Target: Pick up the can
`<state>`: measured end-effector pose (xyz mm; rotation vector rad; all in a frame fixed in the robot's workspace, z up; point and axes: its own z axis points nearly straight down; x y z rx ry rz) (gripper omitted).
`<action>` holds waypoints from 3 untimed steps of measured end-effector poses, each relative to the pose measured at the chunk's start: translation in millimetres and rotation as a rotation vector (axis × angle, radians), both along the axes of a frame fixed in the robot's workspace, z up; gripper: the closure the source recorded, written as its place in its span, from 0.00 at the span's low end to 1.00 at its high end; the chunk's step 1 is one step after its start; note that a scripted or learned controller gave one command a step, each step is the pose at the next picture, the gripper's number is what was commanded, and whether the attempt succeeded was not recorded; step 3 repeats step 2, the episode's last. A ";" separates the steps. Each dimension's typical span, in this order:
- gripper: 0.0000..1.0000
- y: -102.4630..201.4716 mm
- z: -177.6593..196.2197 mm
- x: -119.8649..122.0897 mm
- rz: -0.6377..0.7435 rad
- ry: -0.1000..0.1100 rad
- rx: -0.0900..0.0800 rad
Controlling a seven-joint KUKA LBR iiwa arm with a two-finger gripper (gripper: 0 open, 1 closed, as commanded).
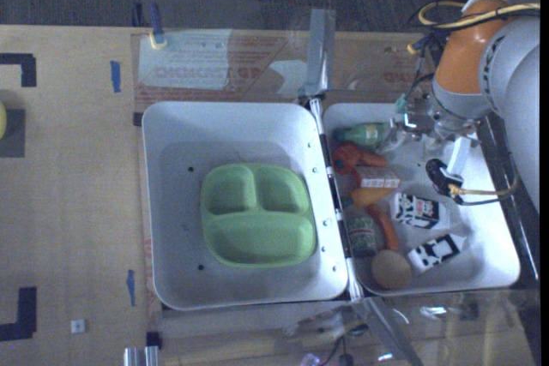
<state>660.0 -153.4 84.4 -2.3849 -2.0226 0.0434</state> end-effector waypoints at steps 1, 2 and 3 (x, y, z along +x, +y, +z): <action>1.00 3.8 6.5 0.9 0.002 0.003 0.008; 1.00 -65.9 93.5 -18.2 0.055 -0.030 0.006; 1.00 -65.9 93.5 -18.2 0.055 -0.030 0.006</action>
